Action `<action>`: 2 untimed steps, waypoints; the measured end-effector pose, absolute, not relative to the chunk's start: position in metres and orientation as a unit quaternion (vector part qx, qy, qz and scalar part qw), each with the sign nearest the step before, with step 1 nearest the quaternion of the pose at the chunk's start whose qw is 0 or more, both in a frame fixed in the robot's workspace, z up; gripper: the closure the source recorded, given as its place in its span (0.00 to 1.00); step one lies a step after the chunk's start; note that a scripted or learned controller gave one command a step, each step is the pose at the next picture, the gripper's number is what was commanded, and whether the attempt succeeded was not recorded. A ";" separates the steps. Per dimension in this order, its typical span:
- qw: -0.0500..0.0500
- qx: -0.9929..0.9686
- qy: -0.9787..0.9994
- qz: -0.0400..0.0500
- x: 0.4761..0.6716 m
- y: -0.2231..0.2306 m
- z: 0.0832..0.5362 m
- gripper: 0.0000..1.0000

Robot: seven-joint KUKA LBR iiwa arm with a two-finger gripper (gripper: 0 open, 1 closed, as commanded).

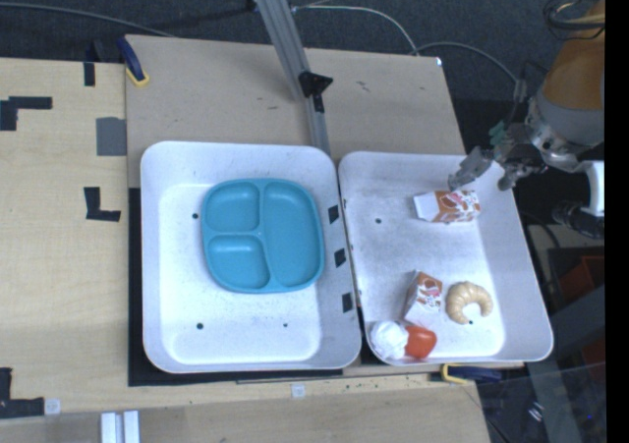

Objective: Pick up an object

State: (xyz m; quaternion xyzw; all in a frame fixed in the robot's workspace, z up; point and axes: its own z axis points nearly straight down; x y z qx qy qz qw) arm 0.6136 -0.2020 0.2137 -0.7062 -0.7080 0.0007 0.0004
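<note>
The arm [568, 87] is reaching in from the right, its orange band sitting above the grey wrist, and the gripper [488, 168] is hovering over the upper right corner of the right bin [511, 235]. Its two fingers are standing apart, one [464, 172] pointing down toward a small red-and-white carton [448, 205], the other [513, 174] hanging near the bin's right rim; nothing is lying between them. The carton is lying on its side just below the left finger, close to touching it, though contact cannot be made out. Lower in the same bin, a second small carton [424, 295] is sitting beside a croissant [469, 301], and a red-and-white lump [403, 341] is resting in the bottom left corner, near the front rim. The left bin [177, 333] is holding a blue divided plate [262, 235], lying flat and well apart from the gripper. A metal pole [280, 19] is slanting across the bench behind the bins.
</note>
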 end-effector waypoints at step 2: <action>0.002 -0.706 -0.708 0.002 0.608 -0.198 0.169 0.00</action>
